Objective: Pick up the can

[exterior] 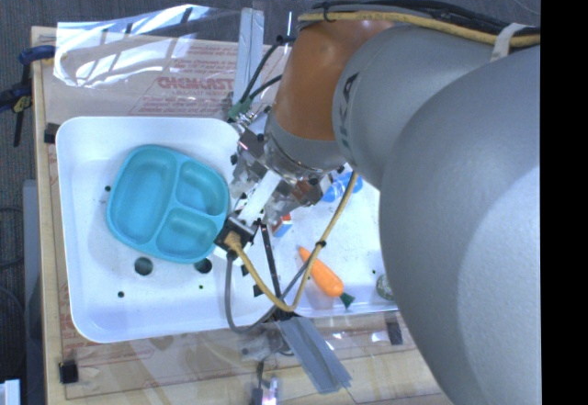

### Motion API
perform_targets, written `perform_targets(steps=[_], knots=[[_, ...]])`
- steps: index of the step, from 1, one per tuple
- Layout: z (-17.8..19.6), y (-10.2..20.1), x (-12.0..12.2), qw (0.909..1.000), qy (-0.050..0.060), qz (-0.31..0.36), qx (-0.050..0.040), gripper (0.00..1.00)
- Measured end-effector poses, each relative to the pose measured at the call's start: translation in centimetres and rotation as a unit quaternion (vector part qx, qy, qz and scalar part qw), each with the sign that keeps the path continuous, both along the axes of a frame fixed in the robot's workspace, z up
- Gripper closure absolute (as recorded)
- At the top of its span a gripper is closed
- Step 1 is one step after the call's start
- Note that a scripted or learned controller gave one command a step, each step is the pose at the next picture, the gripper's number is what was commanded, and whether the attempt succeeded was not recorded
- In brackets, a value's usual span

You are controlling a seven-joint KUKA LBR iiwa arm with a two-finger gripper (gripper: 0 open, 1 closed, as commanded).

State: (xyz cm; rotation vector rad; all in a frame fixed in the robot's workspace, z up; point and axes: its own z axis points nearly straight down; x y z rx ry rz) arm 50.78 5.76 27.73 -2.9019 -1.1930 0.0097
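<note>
My gripper (276, 203) hangs low over the divider between the two white bins, at the left side of the right bin (363, 252). A small red, white and blue patch (284, 225) peeks out just under the gripper; it may be the can, but most of it is hidden. Another bit of blue (345, 183) shows behind the wrist. The big grey arm with its orange band (317, 82) covers most of the right bin.
A light blue divided plate (167, 203) lies in the left bin (78, 238), its right rim close to the gripper. An orange carrot (323, 275) with a green end lies in the right bin, near the front wall. A grey object (381, 286) shows at the arm's edge.
</note>
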Motion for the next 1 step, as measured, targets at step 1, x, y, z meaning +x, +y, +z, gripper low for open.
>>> perform_targets(steps=[1], knots=[[-3.36,5.13,0.65,0.9469,0.000,0.321,0.0012,1.00]])
